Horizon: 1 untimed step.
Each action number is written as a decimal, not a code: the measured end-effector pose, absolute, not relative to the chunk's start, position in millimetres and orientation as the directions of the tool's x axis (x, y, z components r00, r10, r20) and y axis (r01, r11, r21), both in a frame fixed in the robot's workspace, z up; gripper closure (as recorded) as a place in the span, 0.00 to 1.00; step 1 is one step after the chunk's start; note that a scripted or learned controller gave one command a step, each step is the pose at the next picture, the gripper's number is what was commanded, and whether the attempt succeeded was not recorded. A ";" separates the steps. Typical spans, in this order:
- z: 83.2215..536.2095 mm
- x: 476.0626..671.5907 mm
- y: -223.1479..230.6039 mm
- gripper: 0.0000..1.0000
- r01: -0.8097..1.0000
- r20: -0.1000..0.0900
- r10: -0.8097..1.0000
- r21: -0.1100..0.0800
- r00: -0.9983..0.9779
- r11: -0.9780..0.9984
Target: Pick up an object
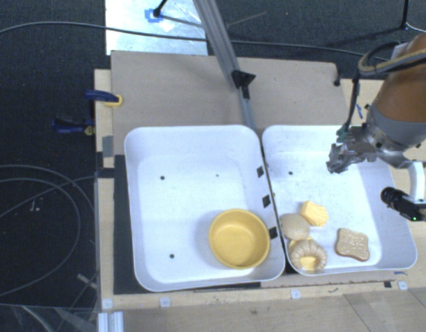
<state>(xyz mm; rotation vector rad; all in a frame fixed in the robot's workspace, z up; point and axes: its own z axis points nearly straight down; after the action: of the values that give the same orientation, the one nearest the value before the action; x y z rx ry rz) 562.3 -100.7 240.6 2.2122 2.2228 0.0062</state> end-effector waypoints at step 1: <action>229.6 548.3 -49.5 1.00 1.000 0.002 1.000 0.001 -0.009 0.009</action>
<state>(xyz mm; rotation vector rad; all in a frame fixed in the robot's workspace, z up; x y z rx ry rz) 548.3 -49.5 229.6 2.2113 2.2322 0.0028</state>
